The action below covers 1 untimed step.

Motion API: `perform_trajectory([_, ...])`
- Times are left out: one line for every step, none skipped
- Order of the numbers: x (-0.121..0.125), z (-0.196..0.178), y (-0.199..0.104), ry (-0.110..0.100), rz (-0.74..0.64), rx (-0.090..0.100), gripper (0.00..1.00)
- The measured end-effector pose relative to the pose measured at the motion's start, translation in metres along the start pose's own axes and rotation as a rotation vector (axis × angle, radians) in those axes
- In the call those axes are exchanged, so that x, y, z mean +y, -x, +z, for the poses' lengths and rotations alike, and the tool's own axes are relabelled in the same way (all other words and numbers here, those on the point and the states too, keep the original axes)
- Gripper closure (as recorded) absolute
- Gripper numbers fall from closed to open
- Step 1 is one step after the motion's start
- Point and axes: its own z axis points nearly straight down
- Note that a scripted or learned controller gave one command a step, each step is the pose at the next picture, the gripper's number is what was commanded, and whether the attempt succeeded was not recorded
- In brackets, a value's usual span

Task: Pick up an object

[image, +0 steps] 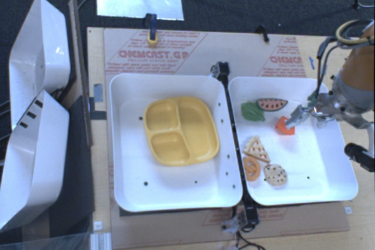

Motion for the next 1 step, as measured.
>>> perform_trajectory([0.0057,-0.0567,-0.0383,0.005,-0.003,0.0,0.0])
